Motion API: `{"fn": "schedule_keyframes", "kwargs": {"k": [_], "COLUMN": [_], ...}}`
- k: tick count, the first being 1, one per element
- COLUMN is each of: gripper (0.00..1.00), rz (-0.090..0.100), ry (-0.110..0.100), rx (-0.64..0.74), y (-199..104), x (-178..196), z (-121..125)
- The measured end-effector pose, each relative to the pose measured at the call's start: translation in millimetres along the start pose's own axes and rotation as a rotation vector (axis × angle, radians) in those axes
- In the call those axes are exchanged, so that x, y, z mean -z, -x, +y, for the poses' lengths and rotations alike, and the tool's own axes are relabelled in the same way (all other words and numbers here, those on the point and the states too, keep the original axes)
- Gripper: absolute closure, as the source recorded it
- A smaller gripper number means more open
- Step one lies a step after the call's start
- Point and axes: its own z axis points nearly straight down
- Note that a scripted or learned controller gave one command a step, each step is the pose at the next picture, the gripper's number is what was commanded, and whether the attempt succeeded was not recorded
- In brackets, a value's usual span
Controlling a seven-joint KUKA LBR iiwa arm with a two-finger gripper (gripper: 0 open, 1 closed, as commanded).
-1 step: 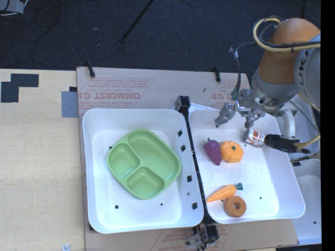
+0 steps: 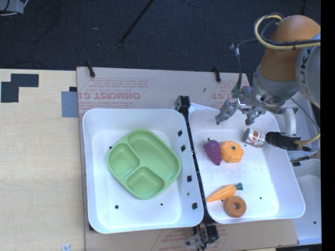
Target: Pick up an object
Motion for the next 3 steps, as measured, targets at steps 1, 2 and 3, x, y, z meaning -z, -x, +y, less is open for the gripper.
{"fn": "schedule_keyframes", "kwargs": {"k": [1, 2, 3], "gripper": [0.0, 0.0, 0.0], "rz": [0.0, 0.0, 0.0], "ry": [-0.005, -0.003, -0.003], "rx": [0.003, -0.001, -0.001], "y": [-7.5, -2.0, -3.7], "x": [-61.7, -108.8, -146.5], "z": [3.3, 7.0, 6.4]}}
